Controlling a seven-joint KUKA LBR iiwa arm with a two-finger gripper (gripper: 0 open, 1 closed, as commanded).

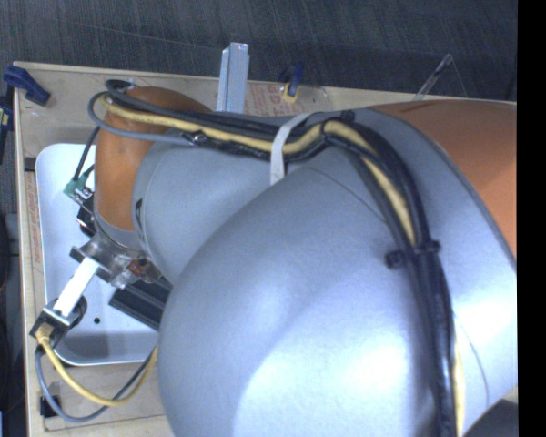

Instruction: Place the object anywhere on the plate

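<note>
Gripper [135, 297] sits low over the left bin [53, 167], at its near end, under the wrist and the orange band [118, 176]. Open or closed: cannot tell, since the working end is tucked beneath the wrist hardware and a white bracket [73, 289]. The arm [346, 289] crosses from the right and its grey bulk covers most of the bench [23, 244], with a yellow-and-black cable bundle [255, 144] running along its upper side. Where the object and the plate lie cannot be told; any contents near the wrist are masked, and the bare bin floor at the left rim is plain white. Judgement: with the wrist down inside the bin, the step in hand is either the pick or the set-down, and the view does not settle which. The next move likely calls for a straight lift clear of the bin wall, keeping the loose yellow cable [91, 394] from snagging on the rim.
</note>
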